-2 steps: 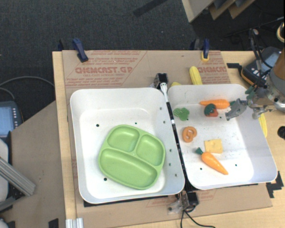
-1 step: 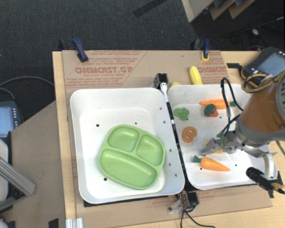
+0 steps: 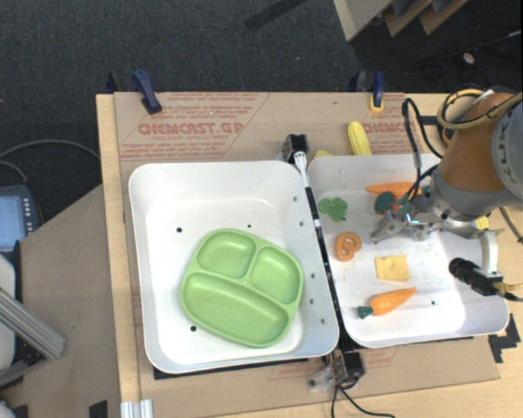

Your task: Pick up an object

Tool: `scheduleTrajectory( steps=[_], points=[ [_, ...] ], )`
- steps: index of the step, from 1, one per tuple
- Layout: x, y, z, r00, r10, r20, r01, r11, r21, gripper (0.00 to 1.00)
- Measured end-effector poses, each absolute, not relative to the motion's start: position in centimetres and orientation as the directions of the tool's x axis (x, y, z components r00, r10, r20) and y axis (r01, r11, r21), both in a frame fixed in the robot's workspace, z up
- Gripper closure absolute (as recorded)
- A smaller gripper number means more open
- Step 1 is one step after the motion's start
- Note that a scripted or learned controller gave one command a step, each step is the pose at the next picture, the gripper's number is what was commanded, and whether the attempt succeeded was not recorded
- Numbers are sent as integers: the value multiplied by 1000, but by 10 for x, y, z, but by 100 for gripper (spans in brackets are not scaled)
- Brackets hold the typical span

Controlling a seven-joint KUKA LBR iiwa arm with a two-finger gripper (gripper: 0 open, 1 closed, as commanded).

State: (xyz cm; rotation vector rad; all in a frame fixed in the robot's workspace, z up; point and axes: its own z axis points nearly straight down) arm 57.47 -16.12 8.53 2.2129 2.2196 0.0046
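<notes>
White right bin (image 3: pixel 471 325) holds the toy food — your claw (image 3: pixel 390 221), its grip state unreadable, hovers by the teal piece (image 3: pixel 385 202); centre over one item — perhaps the orange ring (image 3: pixel 348 245) — then descend squarely.

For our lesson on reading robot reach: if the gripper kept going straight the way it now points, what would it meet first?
The gripper points left across the right bin; probably the pretzel first, though depth is unclear.

the grey arm (image 3: pixel 491 161) with its orange band enters from three o'clock, wrist bent low, gripper (image 3: pixel 389 225) pointing toward nine o'clock, metal fingers (image 3: pixel 382 233) splayed apart.
</notes>
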Motion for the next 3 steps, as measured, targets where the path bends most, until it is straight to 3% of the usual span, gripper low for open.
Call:
scheduleTrajectory(
  steps=[1,2,3],
  points=[
    [633,-163,85,-3,1000,-3,1000,3,7,0],
    [663,-182,83,1,1000,5,1000,-1,-18,0],
    [659,-186,92,2,1000,-4,1000,-2,-27,100]
  ],
)
